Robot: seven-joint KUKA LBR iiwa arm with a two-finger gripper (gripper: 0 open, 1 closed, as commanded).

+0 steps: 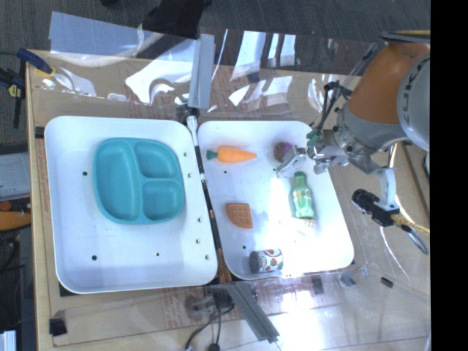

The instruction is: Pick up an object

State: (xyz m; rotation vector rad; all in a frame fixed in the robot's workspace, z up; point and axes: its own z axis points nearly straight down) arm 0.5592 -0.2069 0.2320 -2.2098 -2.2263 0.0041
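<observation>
A green bottle [302,196] lies in the right bin [333,251], below the gripper [298,159], whose finger state I cannot tell. Nearby lie a carrot [234,154], waffle [239,215] and can [267,260]. A teal tray [140,179] fills the left bin [66,262].

Pretty clearly a robotics lab: wooden bench [380,298] with two white bins [73,254] bolted down, clear plastic shielding [256,57], loose cables [208,335], grey carpet [307,6] beyond.
</observation>
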